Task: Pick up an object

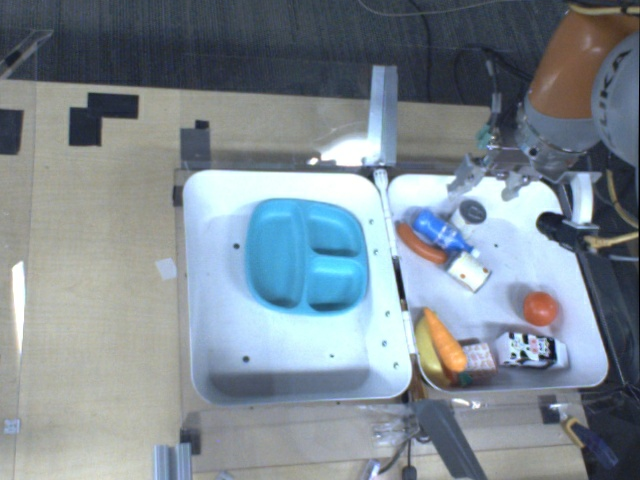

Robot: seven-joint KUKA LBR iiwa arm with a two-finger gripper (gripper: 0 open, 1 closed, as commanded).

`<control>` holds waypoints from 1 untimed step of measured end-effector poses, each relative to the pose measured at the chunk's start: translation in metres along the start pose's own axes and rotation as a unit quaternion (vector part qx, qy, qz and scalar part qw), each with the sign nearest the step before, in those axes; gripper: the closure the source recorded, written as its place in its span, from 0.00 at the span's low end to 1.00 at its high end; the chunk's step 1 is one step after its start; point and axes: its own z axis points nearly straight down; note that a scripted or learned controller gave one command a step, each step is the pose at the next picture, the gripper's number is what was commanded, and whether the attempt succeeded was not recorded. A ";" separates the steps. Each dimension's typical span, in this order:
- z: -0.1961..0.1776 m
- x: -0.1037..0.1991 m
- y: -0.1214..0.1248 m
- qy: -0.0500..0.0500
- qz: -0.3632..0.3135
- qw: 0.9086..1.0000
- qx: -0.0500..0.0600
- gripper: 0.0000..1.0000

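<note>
Bottle (437,230) lying in the right bin (590,313), against the sausage (421,247), is sitting nearest the gripper (491,176).
Fingers are hanging spread and empty above it; descending squarely across the bottle's body, clear of the sausage, is looking wisest.

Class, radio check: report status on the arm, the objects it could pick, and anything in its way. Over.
Gripper above right bin's far edge, nothing between its fingers. Blue bottle and hot dog nearest, just below it. Tomato, carrot, banana further off. Blue divided plate in left bin.
</note>
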 end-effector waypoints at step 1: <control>0.098 0.004 0.006 0.000 0.049 0.999 -0.002 0.00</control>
